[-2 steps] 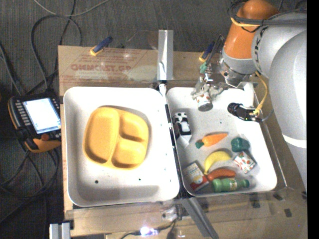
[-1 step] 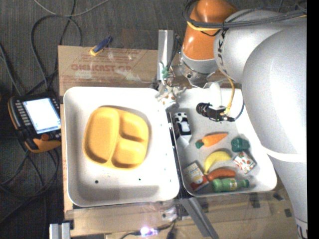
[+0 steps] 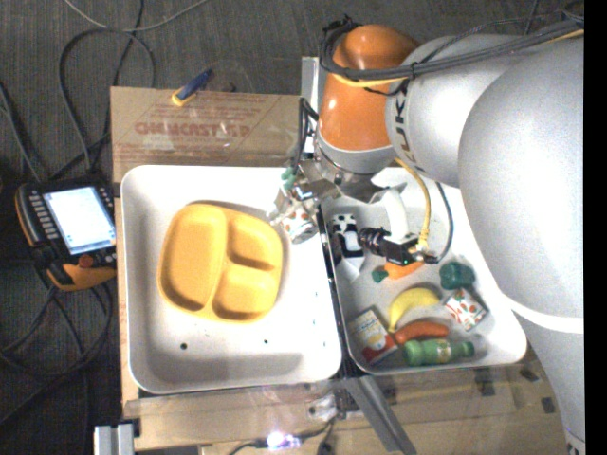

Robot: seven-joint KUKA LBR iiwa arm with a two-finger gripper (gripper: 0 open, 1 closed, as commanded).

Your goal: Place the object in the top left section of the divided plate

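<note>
Hovering at the centre of the frame, the two-finger gripper sits just over the right rim of the left shallow white bin, under the grey arm's orange wrist band. A small white object with red and dark markings, seemingly a little carton or cup, shows at the fingertips and appears clamped between the jaws; the detail is too small to confirm the grip with certainty.

The yellow moulded plastic divided plate lies in the left bin, left of centre in the frame. Its upper-left section is bare yellow, as are the other sections. The object is just beside the plate's upper-right edge, not yet over the target section.

Judged from this layout, the step in hand is the carry phase: pick apparently done, placement not yet done. The next move calls for travel toward the left of the frame across the plate, then a descent over the upper-left section and release.

The right white bin at lower right holds the remaining items: a yellow banana, a green bottle, a teal piece and small cartons.
</note>
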